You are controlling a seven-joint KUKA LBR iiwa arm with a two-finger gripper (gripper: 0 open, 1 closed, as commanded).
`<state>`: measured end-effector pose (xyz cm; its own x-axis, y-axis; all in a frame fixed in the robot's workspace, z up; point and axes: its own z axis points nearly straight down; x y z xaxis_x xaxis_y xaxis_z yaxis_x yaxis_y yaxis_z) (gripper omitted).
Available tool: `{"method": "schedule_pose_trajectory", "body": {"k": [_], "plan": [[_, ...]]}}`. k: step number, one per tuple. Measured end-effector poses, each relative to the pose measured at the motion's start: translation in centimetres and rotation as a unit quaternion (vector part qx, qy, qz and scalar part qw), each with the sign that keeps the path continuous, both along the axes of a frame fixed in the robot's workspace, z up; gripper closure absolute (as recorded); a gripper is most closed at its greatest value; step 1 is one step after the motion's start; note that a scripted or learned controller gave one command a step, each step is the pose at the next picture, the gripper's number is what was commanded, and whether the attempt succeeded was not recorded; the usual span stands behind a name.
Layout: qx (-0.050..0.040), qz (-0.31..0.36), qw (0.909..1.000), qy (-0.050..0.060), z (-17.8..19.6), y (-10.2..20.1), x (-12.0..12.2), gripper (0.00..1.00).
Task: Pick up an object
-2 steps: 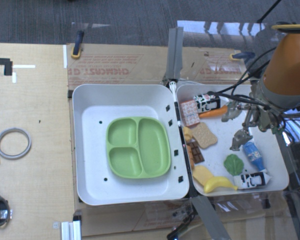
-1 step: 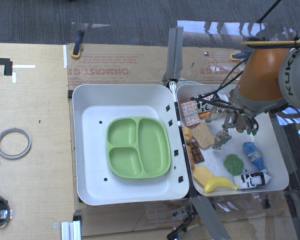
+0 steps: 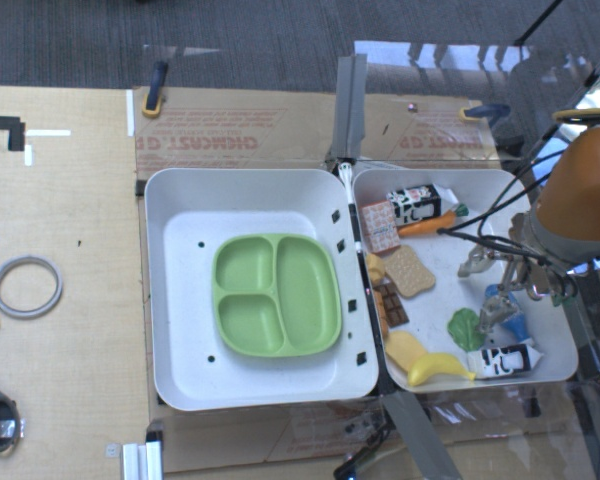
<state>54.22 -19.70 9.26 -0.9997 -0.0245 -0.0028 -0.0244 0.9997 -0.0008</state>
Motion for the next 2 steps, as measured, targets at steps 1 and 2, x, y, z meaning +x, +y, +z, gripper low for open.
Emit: {"method": "schedule_pose_trajectory", "body": {"k": [1, 2], "plan": [[0.0001, -0.056, 0.9984, -0.002, 0.1, -0.3, 6.8, 0.0], [0.0004, -0.109, 0.994, 0.0, 0.0, -1.3, 1.7, 0.0]]}}
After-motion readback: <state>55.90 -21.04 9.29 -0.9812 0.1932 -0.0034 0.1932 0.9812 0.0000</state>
